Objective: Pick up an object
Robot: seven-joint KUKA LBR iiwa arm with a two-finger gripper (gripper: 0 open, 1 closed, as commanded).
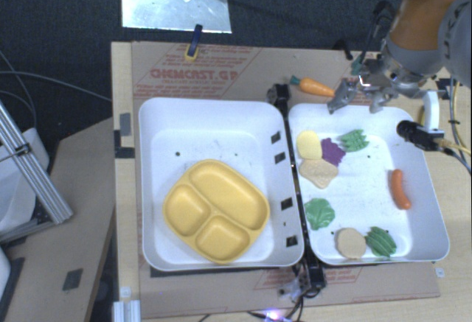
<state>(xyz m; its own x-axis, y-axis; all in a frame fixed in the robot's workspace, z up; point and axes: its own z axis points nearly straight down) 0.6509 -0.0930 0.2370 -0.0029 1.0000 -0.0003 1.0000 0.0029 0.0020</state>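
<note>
- Toy food [322, 172] lying loose in right bin [431, 228]: yellow and purple pieces near its far left corner, sausage [400, 189] by right wall, carrot [313, 86] outside, beyond far rim.
- Claw [359, 100] hanging over far rim, fingers spread, holding nothing.
- Step in hand, judged: reach, no grasp yet.
- Next: pick one piece, centre above, descend, close.

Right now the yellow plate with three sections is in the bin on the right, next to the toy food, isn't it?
Not quite. The camera view shows the yellow plate with three sections in the left bin; the toy food, like the orange sausage, lies in the right bin.
</note>
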